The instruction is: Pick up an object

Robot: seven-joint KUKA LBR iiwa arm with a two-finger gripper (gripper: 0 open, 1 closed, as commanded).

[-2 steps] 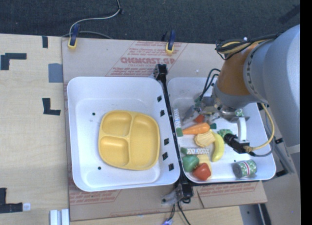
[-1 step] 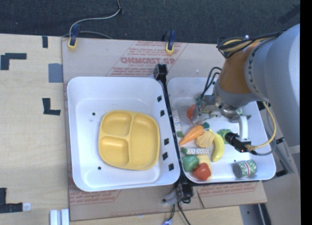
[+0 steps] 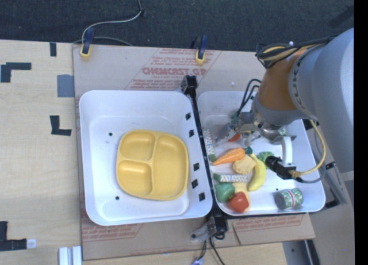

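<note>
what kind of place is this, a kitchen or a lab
Most likely a robotics lab bench, not a kitchen: the arm reaches over two white bins, the food such as the carrot looks like toys, and clamps pin the cardboard down.

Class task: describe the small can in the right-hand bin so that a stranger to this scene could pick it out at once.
Find the right bin of the two white ones. Go to its near right corner: the can lies there on its side, apart from the pile of toy food. It is the one grey, cylindrical item.

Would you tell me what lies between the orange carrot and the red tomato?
In the camera view, a yellow banana and a green pepper lie between orange carrot and red tomato.
</note>
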